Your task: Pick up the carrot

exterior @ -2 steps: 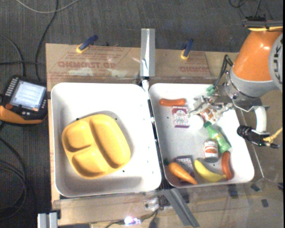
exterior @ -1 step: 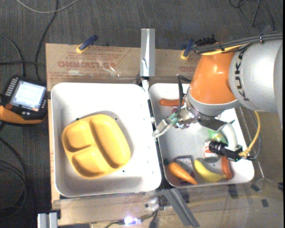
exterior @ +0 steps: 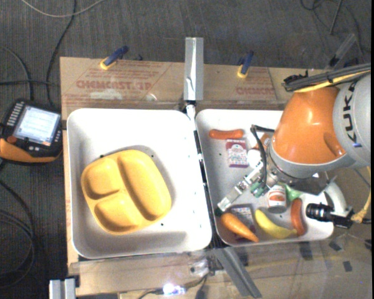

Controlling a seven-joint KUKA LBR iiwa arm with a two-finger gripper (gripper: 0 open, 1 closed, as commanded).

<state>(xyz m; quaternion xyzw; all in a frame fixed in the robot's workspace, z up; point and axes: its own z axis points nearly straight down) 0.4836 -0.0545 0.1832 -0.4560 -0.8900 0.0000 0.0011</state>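
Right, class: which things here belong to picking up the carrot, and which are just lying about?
Belong to the job:
carrot
tool
right bin

Lying about:
yellow divided plate
banana
sausage
small pink packet
left bin

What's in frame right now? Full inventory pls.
bins: 2, white, side by side on the bench
divided plate: 1, yellow, left bin
carrot: 1, orange, right bin near front
banana: 1, yellow, right of carrot
sausage: 1, orange-red, right bin at back
small box: 1, pink, below sausage
teach pendant: 1, orange and black, left of the bins
clamps: 2, blue-yellow, back edge
arm: 1, grey and orange, over right bin
hand: 1, above right bin's contents
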